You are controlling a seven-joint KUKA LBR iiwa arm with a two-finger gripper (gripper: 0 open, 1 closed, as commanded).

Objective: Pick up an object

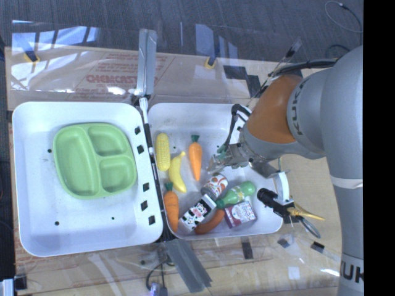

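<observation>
Two shallow white bins sit side by side on the surface. Left bin: one green divided plate, three compartments, lying flat, nothing else with it.

Right bin: crowded along its left and near side. Corn cob upright along the left wall, a banana just beside it and slightly nearer, then a carrot with its green top pointing away. A second carrot lies lower down by the left wall. Next to that, a small black-and-white carton with a cow pattern, tilted. A reddish sausage-shaped piece rests against the carton's near edge. A small can with an orange-and-white label sits above the carton. A green bottle lies on its side to the right of the can, and a dark red box sits just below the bottle, near the bin's front wall.

The arm comes in from the right, orange band above the wrist, bent down over the right bin. Gripper is low in the bin's right half, just beyond the can and right of the first carrot. Nothing visibly between the fingers; whether they are spread or closed cannot be told from here, since the metal parts blur together.
</observation>
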